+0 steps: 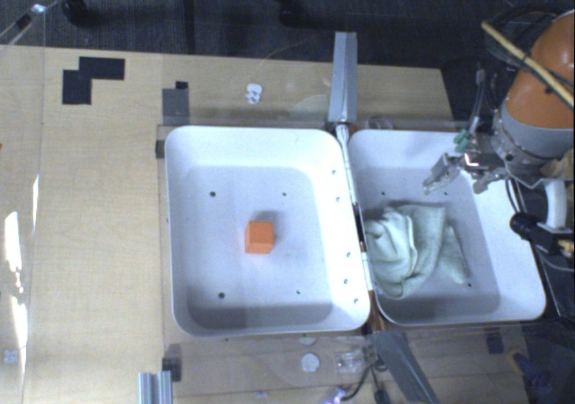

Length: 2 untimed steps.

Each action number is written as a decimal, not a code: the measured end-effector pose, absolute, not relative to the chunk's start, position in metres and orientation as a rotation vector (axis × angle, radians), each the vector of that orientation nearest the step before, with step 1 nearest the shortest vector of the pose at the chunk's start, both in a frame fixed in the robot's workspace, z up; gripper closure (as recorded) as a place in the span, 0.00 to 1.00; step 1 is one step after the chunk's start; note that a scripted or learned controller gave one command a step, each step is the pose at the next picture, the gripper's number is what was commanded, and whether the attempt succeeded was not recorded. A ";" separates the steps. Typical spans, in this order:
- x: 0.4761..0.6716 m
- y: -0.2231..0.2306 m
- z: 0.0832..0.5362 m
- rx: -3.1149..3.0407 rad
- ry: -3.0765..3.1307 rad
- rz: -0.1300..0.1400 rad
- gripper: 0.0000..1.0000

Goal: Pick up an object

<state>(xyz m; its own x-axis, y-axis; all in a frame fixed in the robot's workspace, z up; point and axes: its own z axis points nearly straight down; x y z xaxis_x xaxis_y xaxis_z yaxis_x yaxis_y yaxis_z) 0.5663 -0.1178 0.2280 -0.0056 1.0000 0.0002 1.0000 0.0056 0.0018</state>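
Bench (99, 241) of pale wood carries two white bins. An orange block (260, 237) sits mid-floor in the left bin (193, 303), well apart from every wall. My gripper (460, 171) hangs over the right bin (512, 285), fingers parted, holding nothing, above a crumpled cloth (411, 245).

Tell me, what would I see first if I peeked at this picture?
The little orange block pops out first, sitting alone near the middle of the left bin. Next comes the crumpled pale cloth heaped in the right bin. Above that bin's far right side hangs the end effector, below the arm's orange band.
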 end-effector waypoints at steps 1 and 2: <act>0.612 -0.098 0.101 2.113 2.325 0.001 0.00; 0.614 -0.097 0.113 2.109 2.322 0.008 1.00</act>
